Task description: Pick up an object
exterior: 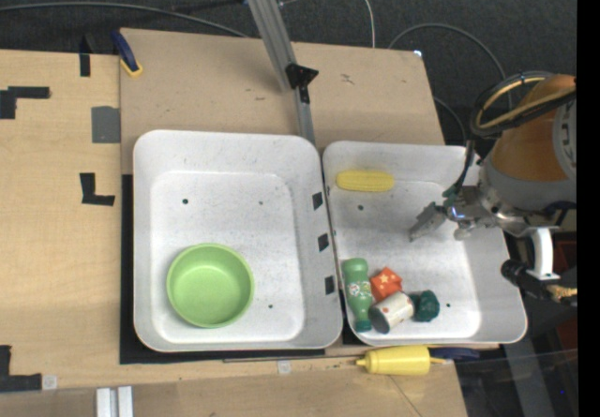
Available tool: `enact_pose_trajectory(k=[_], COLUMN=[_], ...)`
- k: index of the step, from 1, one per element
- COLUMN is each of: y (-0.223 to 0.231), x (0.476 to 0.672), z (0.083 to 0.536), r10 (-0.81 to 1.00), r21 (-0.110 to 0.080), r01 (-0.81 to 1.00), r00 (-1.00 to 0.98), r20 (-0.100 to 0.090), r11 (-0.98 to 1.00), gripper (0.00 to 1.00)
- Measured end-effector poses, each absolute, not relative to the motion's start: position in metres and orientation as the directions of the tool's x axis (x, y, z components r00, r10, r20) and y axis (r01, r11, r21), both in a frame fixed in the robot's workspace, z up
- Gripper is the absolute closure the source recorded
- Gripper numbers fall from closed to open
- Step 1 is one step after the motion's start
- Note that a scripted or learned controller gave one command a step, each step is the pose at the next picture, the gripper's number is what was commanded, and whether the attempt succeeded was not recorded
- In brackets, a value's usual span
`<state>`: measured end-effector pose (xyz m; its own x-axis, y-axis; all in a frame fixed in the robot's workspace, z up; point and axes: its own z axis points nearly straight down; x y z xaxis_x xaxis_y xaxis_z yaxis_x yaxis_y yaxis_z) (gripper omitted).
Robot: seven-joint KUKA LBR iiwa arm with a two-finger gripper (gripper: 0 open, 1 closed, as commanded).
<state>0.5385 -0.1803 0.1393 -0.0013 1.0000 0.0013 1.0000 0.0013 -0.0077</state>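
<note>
Fingers [441, 221] apart, well above toys [386, 298]

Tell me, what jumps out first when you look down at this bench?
Probably the bright green bowl in the left bin's near corner. Next, the grey-and-orange arm reaching in from the right, its gripper over the right bin, and the small cluster of colourful objects along that bin's near edge.

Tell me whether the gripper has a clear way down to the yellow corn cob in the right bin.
Probably yes. The corn cob lies alone near the right bin's far wall, with nothing on it, and the gripper hangs over bare floor just beside it.
</note>
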Motion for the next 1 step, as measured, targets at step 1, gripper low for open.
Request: enact_pose_trajectory(k=[1], y=[-0.1803], x=[0.5389], z=[0.089], r10=[1.0], r21=[0.0], r01=[1.0], r00=[-0.001], r20=[-0.002], r11=[0.001], gripper=[0.0])
